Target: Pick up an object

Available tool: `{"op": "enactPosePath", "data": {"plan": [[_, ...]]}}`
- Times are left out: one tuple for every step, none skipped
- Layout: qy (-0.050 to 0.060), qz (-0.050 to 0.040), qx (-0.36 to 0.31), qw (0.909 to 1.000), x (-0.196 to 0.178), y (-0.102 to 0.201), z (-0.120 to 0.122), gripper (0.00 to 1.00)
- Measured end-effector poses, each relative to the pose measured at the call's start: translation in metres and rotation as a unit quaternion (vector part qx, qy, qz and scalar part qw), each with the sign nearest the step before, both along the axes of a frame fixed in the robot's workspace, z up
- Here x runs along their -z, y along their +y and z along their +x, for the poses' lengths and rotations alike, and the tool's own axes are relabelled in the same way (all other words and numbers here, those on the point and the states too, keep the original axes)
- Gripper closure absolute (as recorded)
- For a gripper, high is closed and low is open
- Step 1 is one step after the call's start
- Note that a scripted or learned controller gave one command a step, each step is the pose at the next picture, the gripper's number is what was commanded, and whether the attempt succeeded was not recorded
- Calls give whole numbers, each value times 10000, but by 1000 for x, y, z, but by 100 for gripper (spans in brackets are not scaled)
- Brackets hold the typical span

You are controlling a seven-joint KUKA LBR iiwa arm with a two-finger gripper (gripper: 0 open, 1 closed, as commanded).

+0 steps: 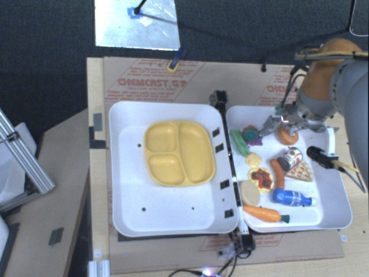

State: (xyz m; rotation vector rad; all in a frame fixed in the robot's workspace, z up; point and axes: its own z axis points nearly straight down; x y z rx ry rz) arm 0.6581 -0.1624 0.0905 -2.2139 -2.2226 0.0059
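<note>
The right bin (340,212) holds several toy foods. Among them are an orange fruit (287,137), a teal and red piece (251,134), a green vegetable (238,142), a pizza slice (300,171), a sausage (278,174), a blue bottle (292,198) and a carrot (263,213). My gripper (274,123) hangs over the back of this bin, between the teal piece and the orange fruit, close to the fruit's left side. Nothing is visibly held in it.
The left bin (124,154) carries a yellow divided plate (177,152). In the right bin there are also a small yellow piece (254,160), a round pizza (262,179), a beige disc (249,194) and a white and red item (292,154). A black-clipped divider (228,154) separates the bins.
</note>
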Motion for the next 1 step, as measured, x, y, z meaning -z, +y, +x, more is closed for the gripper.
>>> {"op": "enactPosePath", "data": {"plan": [[-32,-13,-10,10000,-14,-1,2,100]]}}
